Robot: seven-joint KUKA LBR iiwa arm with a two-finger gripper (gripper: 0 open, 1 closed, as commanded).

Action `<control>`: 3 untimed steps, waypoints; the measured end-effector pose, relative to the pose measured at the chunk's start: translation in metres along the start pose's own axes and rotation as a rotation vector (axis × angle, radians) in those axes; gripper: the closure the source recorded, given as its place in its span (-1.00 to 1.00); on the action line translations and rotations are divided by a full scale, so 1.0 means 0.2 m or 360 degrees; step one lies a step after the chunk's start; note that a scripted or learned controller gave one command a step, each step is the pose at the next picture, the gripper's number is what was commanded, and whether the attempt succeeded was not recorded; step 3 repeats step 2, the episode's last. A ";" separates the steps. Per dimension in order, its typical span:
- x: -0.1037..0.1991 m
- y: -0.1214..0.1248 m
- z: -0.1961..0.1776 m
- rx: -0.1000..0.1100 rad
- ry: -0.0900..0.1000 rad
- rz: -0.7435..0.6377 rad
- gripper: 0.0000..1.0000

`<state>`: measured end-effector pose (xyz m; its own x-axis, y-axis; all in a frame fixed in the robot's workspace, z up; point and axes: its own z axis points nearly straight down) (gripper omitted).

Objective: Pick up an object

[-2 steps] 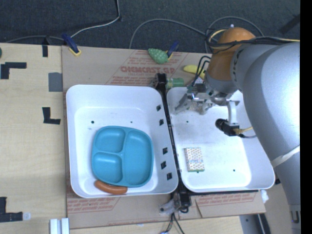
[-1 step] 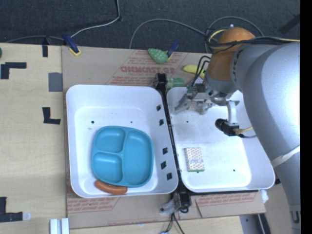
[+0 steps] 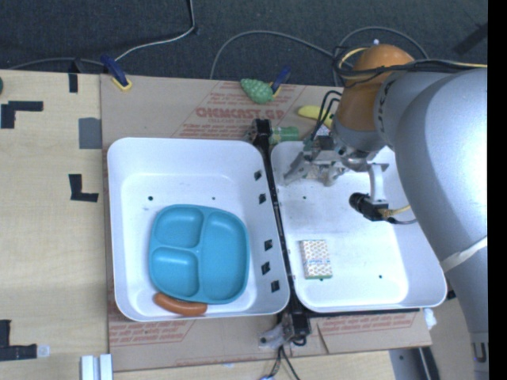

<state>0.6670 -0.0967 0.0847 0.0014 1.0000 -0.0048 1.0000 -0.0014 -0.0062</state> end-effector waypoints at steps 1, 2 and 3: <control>-0.02 0.00 0.00 0.0002 0.0010 -0.0004 -1.00; -0.01 -0.01 0.00 -0.0010 0.0002 -0.0002 -1.00; -0.01 -0.01 0.00 -0.0010 0.0002 -0.0002 -1.00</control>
